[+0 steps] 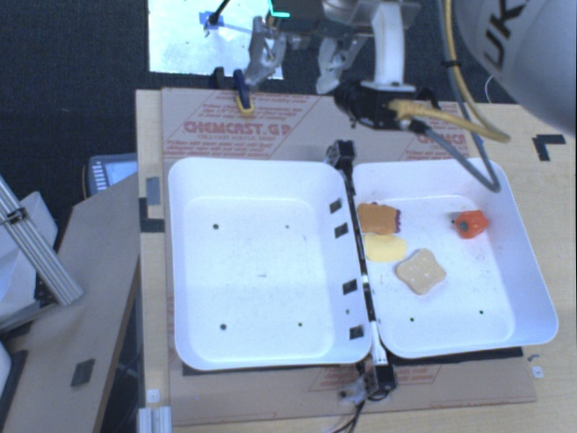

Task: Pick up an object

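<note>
Here, largest to smallest:

Arm: grey arm [518,34] at one o'clock of the view, with the letters "UK" readable on its casing, likely part of the maker's name.

Board: brown board [270,120] under both bins carries red print reading "CHEMCAST" and then roughly "GP"; fainter red print at twelve o'clock above the right bin is too broken to read.

Left bin: white bin [252,264] at nine o'clock, bearing no writing.

Right bin: white bin [505,309] at three o'clock, holding all four pieces.

Gripper: gripper [297,61] hangs at twelve o'clock, beyond the bins, its two fingers spread wide with nothing between them.

Toast: tan toast slice [420,271] near the bin's middle; probably light, stiff plastic, best pinched across its edges.

Yellow piece: flat pale slice [385,248], touching the toast's ten o'clock corner; thin and low, likely slippery and hard to get under.

Orange block: orange block [378,218] at the bin's ten o'clock by the divider; chunky, probably easiest to grip.

Red piece: small red fruit [470,224] at two o'clock, well apart; rounded, so it may roll out of a pinch.
</note>
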